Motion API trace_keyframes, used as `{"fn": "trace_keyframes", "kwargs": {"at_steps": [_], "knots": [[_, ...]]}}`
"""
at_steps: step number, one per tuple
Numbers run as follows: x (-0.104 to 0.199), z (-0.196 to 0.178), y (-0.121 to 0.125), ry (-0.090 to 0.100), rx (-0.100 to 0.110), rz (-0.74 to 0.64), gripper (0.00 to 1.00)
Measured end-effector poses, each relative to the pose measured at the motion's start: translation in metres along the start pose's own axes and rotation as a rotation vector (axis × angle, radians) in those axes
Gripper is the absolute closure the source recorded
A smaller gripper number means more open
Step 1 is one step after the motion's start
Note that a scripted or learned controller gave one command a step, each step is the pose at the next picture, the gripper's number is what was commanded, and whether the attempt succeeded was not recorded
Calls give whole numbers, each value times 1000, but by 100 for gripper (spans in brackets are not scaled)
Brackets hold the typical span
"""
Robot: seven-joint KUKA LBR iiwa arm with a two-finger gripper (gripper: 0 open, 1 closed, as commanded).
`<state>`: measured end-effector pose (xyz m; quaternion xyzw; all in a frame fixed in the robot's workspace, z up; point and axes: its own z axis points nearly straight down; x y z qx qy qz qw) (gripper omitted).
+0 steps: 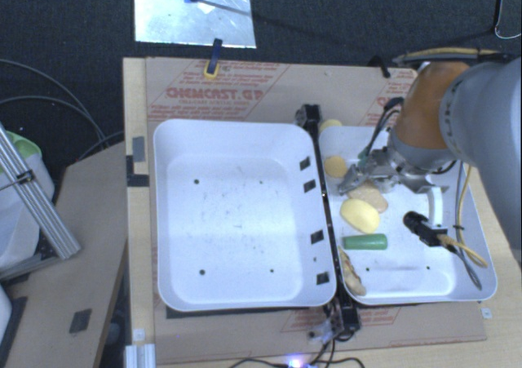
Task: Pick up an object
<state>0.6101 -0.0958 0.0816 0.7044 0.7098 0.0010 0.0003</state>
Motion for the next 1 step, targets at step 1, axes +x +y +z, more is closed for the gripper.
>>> {"fn": "trace_keyframes", "kwargs": {"at_steps": [1], "knots": [[-2,-15,0,-1,-5,4,100]]}}
